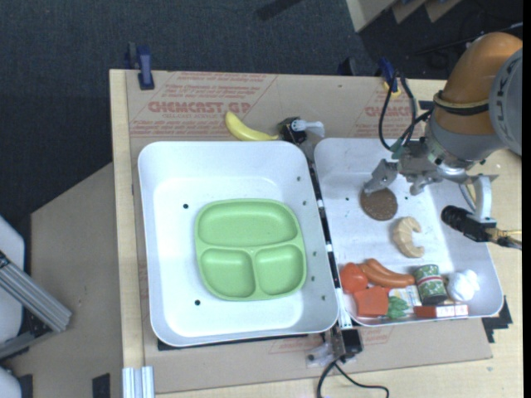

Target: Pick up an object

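My gripper [400,178] hangs over the upper part of the right bin [340,168], its grey fingers spread apart with nothing between them. Just below and left of it lies a brown round cookie [381,205]. A tan croissant [408,235] sits further down the bin. Along the bin's near edge lie an orange hot dog [390,272], a red tomato [353,277], a green can [428,283], a white ball [465,284] and a red-and-white box [440,310].
The left bin [166,181] holds a green divided plate [248,249]. A yellow banana [246,130] lies on the cardboard behind the bins, beside a small black-and-white fitting [299,128]. Blue clamps [144,66] hold the board's back edge.
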Robot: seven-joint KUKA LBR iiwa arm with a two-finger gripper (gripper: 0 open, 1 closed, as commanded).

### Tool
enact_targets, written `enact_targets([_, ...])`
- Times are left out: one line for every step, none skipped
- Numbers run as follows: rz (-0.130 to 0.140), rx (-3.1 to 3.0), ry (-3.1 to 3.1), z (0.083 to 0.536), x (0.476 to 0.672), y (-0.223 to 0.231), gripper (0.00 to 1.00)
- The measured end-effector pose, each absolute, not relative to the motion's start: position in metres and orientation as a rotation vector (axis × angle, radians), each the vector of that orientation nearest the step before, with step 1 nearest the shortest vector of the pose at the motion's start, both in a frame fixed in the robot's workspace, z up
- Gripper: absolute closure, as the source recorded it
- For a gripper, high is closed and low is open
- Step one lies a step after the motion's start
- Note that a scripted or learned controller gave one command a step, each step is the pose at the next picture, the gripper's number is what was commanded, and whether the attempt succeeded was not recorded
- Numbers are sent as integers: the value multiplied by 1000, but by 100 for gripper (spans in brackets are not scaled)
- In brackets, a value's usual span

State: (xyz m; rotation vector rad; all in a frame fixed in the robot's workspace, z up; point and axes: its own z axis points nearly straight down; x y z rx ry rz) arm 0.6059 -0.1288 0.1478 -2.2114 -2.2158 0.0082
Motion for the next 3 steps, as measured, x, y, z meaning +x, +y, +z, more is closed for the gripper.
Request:
enact_targets([8, -2213, -2215, 80, 612, -131, 0])
enact_targets([-1, -2219, -2219, 95, 614, -131, 100])
enact_targets([-9, -2215, -2234, 190, 598, -61, 100])
